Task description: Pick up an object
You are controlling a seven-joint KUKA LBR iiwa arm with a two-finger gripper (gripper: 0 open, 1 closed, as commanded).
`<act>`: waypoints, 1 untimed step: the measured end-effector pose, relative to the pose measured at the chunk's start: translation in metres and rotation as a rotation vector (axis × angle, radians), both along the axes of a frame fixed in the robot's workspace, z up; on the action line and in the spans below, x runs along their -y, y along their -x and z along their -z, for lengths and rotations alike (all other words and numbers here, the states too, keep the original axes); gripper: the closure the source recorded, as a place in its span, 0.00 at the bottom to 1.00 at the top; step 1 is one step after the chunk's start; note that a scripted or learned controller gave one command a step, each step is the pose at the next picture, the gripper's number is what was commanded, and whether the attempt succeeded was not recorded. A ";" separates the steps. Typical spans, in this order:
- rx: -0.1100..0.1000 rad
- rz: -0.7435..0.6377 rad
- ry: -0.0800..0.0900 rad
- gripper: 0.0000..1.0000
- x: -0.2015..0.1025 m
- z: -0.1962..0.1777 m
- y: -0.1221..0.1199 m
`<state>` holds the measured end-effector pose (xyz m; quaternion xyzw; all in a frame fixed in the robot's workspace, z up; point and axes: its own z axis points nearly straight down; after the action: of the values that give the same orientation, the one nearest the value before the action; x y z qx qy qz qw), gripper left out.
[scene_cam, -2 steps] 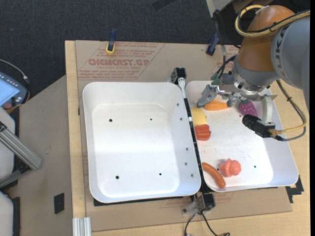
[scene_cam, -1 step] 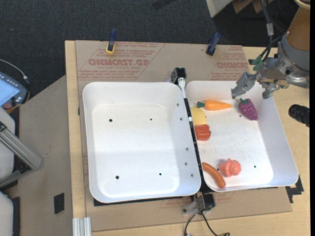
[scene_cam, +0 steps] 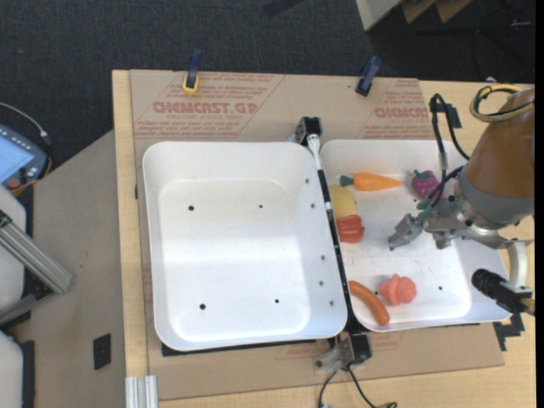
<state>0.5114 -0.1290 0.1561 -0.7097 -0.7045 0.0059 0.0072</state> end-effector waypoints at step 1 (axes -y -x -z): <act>0.030 -0.012 0.006 0.00 0.016 -0.010 -0.146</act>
<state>0.6574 -0.1452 0.1661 -0.7056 -0.7086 -0.0028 -0.0056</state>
